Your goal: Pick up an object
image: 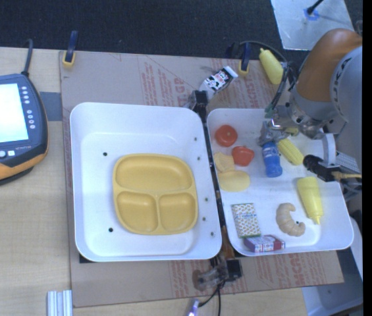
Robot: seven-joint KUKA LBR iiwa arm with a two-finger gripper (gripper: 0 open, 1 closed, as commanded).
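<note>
Far left on the bench, a grey-and-orange teach pendant with a lit white screen, not involved. Left shallow white plastic bin holds a yellow three-compartment plastic tray, lying flat near the bin's middle. Right shallow white plastic bin carries the pickable clutter: round red toy tomato at upper left, a second red piece just beside it, pale yellow soft lumps below those, a small patterned box and a red-and-white carton near the front wall, a tan croissant-shaped toy, a small blue bottle upright-ish in the middle, a yellow corn-like piece touching or just beside it, and a yellow squeeze bottle toward the right. The gripper hangs right above the blue bottle's top; whether the tool is spread or pressed together cannot be told, too small and dark. Likely target is the blue bottle. To do it well: centre over the bottle's cap, keep clear of the corn piece crowding its right side, descend straight, close across the narrow width, lift vertically. Risk: nudging the bottle over or catching the corn piece too.
</note>
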